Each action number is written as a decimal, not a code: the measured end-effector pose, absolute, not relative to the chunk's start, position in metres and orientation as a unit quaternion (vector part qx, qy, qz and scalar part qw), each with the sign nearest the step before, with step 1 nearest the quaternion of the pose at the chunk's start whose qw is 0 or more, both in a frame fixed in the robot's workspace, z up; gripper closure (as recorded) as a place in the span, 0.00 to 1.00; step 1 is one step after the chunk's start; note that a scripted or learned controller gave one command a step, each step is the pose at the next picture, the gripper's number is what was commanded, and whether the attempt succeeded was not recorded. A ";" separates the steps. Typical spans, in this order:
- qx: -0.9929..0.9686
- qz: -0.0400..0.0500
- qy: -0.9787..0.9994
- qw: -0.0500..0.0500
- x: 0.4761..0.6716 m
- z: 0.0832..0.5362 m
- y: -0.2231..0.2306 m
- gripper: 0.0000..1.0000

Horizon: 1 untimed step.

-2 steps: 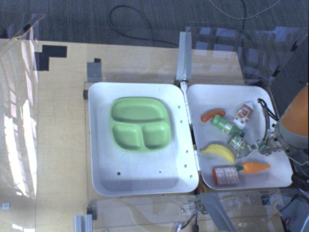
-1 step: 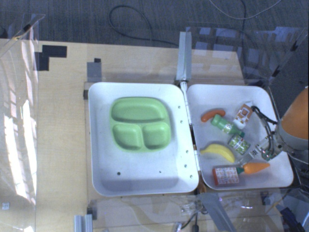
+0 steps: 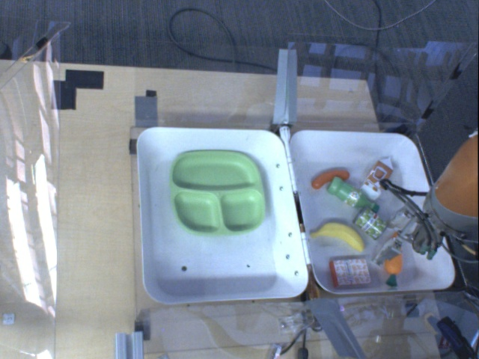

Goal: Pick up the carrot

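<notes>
The carrot point(image 3: 393, 263) is small and orange with a green end pointing toward the front. It lies in the right bin point(image 3: 419, 152) near the front right corner. My gripper point(image 3: 397, 243) reaches in from the right and hangs just above and behind the carrot, very close to it. Cables and the wrist cover the spot where the gripper meets the carrot, and I see no lifted object. The grey arm with its orange band point(image 3: 458, 189) sits at the right edge.
The right bin also holds an orange-red sausage point(image 3: 330, 178), a green bottle point(image 3: 347, 193), a small carton point(image 3: 379, 173), a can point(image 3: 370, 221), a banana point(image 3: 338, 234) and a red box point(image 3: 350, 271). A green divided plate point(image 3: 218, 191) lies in the left bin point(image 3: 153, 260).
</notes>
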State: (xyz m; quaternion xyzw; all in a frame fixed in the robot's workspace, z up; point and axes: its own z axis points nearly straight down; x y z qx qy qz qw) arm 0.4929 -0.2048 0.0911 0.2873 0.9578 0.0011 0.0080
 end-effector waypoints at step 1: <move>0.288 0.002 0.957 0.010 0.495 0.104 -0.204 1.00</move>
